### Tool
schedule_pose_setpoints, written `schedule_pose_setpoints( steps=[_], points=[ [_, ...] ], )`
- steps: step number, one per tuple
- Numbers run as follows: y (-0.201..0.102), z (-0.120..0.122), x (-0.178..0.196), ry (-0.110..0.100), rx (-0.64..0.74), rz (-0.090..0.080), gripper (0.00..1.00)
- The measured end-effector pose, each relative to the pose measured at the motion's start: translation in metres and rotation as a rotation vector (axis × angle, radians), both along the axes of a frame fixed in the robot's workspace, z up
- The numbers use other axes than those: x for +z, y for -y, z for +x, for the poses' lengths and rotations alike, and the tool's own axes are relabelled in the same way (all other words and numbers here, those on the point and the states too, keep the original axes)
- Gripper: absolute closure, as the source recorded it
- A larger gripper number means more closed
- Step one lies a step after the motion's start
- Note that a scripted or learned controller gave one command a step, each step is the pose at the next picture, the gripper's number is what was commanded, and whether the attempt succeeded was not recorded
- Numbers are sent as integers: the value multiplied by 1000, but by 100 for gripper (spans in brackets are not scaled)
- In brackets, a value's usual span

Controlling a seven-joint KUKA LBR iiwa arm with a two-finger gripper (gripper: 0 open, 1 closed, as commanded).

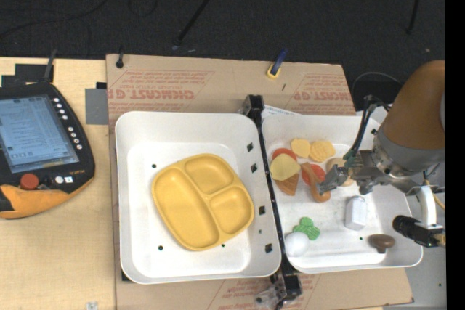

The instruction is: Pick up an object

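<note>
The right bin [330, 261] holds several toy foods. Its far part has a round yellow waffle [322, 150], an orange piece [301, 148], a yellow wedge [284, 168] and a red-orange piece [313, 175]. Nearer the front lie a green item [308, 229], a white ball [296, 243], a white block [356, 213] and a small brown piece [381, 242]. My gripper [333, 182] reaches in from the right and hangs low at the right edge of the red-orange piece. It hides part of what lies under it.
The left bin [138, 149] carries a yellow divided plate [202, 200]. A black divider strip [263, 178] runs between the bins. A teach pendant [40, 149] rests on the bench at far left. The grey arm body [414, 134] overhangs the right bin's right side.
</note>
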State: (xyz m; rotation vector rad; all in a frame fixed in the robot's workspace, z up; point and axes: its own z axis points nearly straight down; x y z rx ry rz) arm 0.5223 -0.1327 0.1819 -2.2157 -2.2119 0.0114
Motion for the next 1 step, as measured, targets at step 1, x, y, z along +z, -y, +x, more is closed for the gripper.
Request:
schedule_pose_setpoints(
  steps=[1],
  points=[
    [0,2,5,10,2,-2,0]
  ],
)
